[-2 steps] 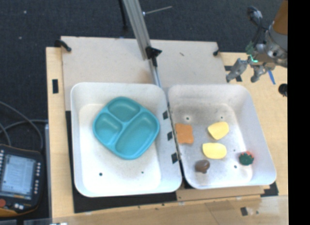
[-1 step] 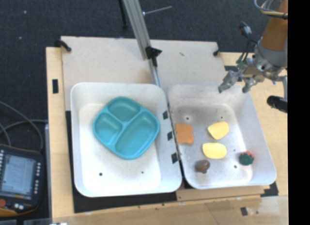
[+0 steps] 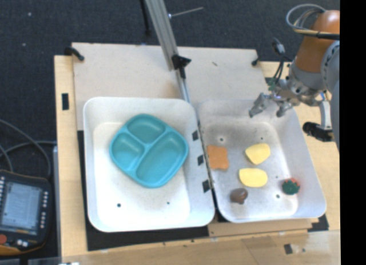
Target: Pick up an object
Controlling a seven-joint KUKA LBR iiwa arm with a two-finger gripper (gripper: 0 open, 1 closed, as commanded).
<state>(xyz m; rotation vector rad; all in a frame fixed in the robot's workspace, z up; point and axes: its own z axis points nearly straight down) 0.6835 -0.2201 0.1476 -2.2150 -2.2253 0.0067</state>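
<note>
Fingers spread and holding nothing, your gripper [image 3: 270,107] hovers at the right bin's [image 3: 309,172] far rim, well apart from the yellow pieces [image 3: 257,153].

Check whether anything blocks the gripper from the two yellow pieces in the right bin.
Nothing visible does. The gripper hangs over the right bin's far edge; bare bin floor lies between it and the yellow pieces.
</note>
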